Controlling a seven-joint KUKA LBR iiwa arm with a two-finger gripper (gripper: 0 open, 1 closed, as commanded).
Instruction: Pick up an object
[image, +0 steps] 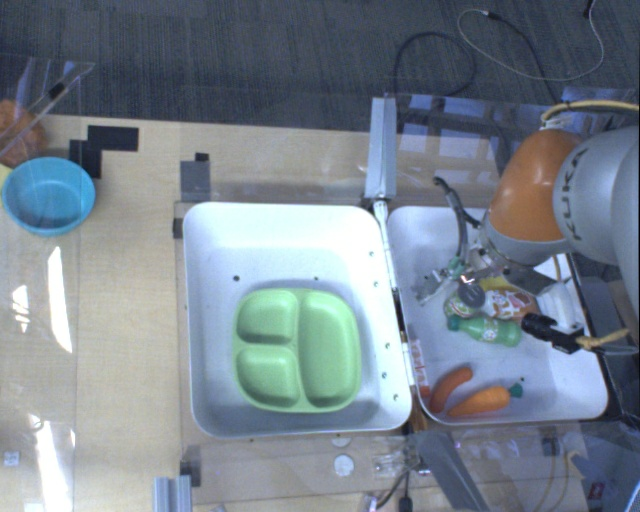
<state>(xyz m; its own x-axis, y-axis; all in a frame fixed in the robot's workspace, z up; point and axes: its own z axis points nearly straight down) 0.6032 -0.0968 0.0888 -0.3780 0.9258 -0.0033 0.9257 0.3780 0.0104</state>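
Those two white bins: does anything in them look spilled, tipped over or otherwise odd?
Nothing looks spilled or broken. The green bottle lies on its side in the right bin, beside the carrot and sausage. The green divided plate sits flat in the left bin. The gripper is low over the bottle.

A green bottle (487, 331) lies on its side mid-bin on the right. At its six o'clock, a carrot (483, 401) and a sausage (450, 384) lie touching, both tilted.
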